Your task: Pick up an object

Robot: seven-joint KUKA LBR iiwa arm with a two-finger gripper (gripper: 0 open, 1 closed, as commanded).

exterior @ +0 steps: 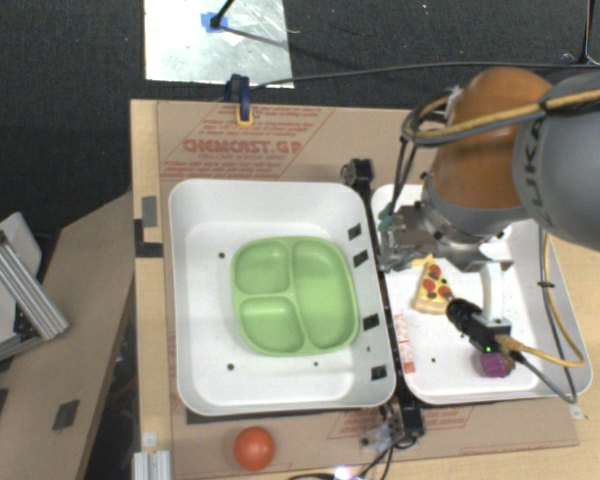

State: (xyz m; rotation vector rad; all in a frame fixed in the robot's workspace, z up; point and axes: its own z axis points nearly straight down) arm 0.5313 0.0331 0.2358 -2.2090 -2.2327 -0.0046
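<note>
Overhead, two shallow white bins sit side by side on the desk (90, 298). The left bin (195, 298) holds one pale green plate (295, 293) divided into three compartments, lying flat near the bin's middle. The right bin (435, 373) holds two small things: one toy pizza slice (433, 288), yellow with red dots, lying near the bin's left wall, and one small purple object (496, 364) near the bin's front right corner. The two lie well apart from each other.

One arm (510, 148) reaches in from the right and hangs over the rear half of the right bin, its orange band above the grey wrist. The wrist end sits just behind the pizza slice, and the arm's bulk hides the jaws, so I cannot tell whether they are released or clenched; nothing can be seen held in them.

Outside the bins, one orange ball (254, 448) rests on the brown board in front of the left bin. One blue clamp (240, 96) grips the board's far edge, and one silvery sheet (215, 28) lies beyond it.
</note>
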